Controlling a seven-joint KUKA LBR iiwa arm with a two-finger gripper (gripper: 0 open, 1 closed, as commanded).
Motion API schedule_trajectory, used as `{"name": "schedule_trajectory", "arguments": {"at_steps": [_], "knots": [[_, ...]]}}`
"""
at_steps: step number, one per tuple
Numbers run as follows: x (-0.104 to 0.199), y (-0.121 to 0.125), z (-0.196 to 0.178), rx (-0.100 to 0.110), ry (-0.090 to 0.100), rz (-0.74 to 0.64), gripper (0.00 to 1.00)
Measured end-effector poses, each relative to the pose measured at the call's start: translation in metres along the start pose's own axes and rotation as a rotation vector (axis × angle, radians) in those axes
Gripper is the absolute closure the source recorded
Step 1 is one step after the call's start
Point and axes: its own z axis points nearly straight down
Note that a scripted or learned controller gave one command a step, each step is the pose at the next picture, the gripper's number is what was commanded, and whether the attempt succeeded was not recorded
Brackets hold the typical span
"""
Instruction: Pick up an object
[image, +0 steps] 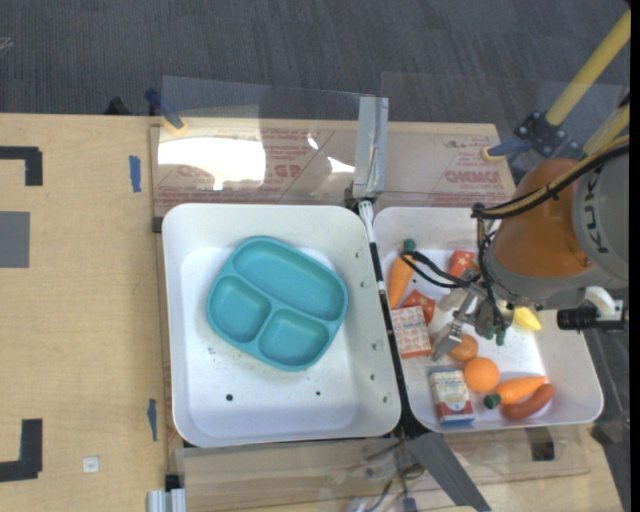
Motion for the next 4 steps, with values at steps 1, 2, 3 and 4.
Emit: {"name": "schedule_trajectory", "arguments": {"at_steps": [1, 2, 3, 4], "knots": [[-0.086, 0.040, 0.002, 0.006, 0.019, 0.057, 0.00], [-0.036, 0.003, 0.001, -0.004, 0.000, 0.056, 0.00], [0.014, -0.010, 0.000, -0.006, -0.005, 0.175, 0.00], [0.011, -0.008, -0.010, -0.008, -0.012, 0.172, 1.00]]}}
